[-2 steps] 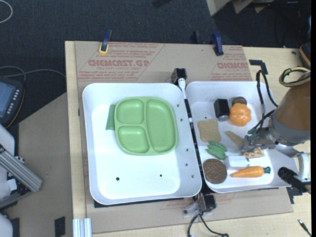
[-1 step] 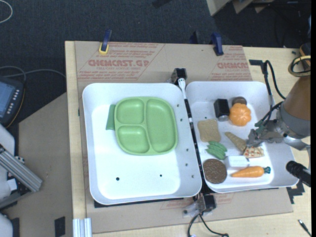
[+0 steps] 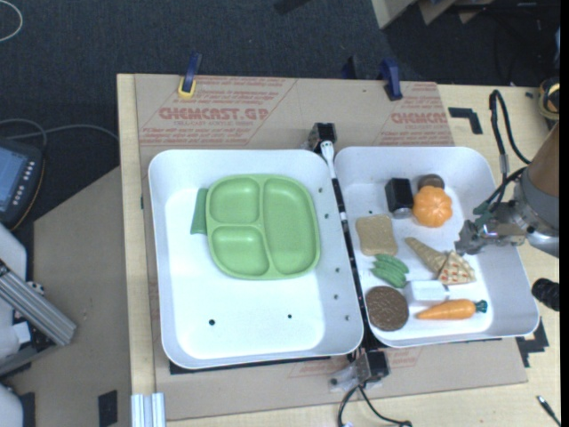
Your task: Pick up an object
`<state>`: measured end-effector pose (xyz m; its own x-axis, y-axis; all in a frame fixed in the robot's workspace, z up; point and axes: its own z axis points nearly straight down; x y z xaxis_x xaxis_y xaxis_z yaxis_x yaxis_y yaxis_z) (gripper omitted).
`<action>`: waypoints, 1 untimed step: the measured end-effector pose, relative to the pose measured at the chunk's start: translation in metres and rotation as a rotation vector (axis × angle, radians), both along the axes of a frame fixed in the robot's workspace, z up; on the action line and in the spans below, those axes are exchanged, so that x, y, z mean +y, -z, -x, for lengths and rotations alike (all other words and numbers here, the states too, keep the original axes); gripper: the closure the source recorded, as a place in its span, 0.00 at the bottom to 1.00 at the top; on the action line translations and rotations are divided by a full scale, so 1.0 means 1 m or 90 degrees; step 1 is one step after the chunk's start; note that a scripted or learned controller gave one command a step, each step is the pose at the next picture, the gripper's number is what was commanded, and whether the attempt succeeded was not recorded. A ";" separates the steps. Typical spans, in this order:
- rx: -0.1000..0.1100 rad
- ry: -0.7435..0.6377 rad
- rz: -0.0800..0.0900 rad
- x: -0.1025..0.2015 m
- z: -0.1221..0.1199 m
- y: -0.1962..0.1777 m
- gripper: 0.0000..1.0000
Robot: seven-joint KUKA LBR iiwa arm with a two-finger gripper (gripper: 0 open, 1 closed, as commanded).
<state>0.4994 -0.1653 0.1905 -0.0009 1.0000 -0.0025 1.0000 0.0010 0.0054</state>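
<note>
A: Where was the gripper (image 3: pixel 469 238) seen?

B: Over the right bin (image 3: pixel 507 327), near its right edge, approx mid-height. Whether it was open or closed couldn't be told; nothing was seen held in it.

A: And what was laid in that bin?

B: An orange (image 3: pixel 432 207) was found toward the far edge, w/ a black block (image 3: pixel 399 194) just beside it on the left and a small brown round thing (image 3: pixel 431 182) touching it from behind. A tan bread slice (image 3: pixel 376 235) was placed near the bin's left edge, a green pea pod (image 3: pixel 389 269) below it, and a dark brown cookie (image 3: pixel 388 308) at the near-left corner. A cone (image 3: pixel 425 254) and a pizza slice (image 3: pixel 457 269) were set just beside the gripper, nearest to it. A carrot (image 3: pixel 447 310) was laid along the near edge.

A: The left bin (image 3: pixel 178 265)?

B: A green divided plate (image 3: pixel 263 225) was seen toward its far edge, well apart from the gripper.
</note>
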 end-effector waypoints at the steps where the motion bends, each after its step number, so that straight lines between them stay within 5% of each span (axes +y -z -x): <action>1: 0.001 0.000 0.000 0.000 -0.001 -0.036 1.00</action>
